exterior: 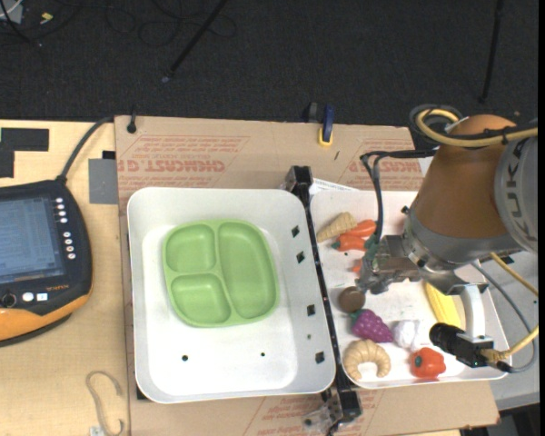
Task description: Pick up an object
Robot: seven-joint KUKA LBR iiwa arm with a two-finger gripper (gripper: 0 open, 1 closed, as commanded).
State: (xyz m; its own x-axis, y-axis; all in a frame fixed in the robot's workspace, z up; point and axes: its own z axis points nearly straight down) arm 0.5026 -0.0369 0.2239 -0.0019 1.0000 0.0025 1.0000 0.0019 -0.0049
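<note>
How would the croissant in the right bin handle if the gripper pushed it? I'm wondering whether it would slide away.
The croissant looks like a smooth moulded toy, so probably stiff and light. Its curved crescent shape would likely pivot or skid on the white bin rather than roll. The purple grapes close beside it might get nudged too.

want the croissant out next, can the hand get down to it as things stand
Probably yes. The croissant lies uncovered at the right bin's near-left corner, and the hand is already above that bin. The purple grapes sit tight beside it and may get nudged.
</note>
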